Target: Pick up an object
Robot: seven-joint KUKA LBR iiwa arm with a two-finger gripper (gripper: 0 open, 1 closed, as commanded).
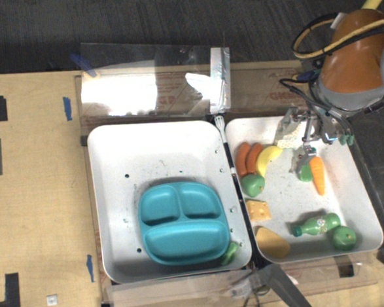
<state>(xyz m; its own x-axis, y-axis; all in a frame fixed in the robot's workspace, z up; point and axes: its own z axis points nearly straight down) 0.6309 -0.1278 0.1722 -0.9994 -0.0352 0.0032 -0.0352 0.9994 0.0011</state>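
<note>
The right bin (362, 190) holds several toy foods. An orange carrot (318, 175) with a green top lies near the far right. A yellow banana (269, 157) and two red-orange pieces (247, 157) lie at the far left, with a green apple (252, 185) just in front of them. A cheese wedge (258, 210), a tan piece (271, 242), a green bottle (315, 225) and a second green apple (344, 238) lie nearer the front. My gripper (303, 153) hangs low over the far part of this bin, right by the carrot's green top.
The left bin (107, 155) holds a teal divided plate (182, 222), with a small green item (232, 249) at the plate's front right corner. A clear plastic sheet (154, 86) lies behind the bins. The arm's orange band (352, 53) and cables rise at the upper right.
</note>
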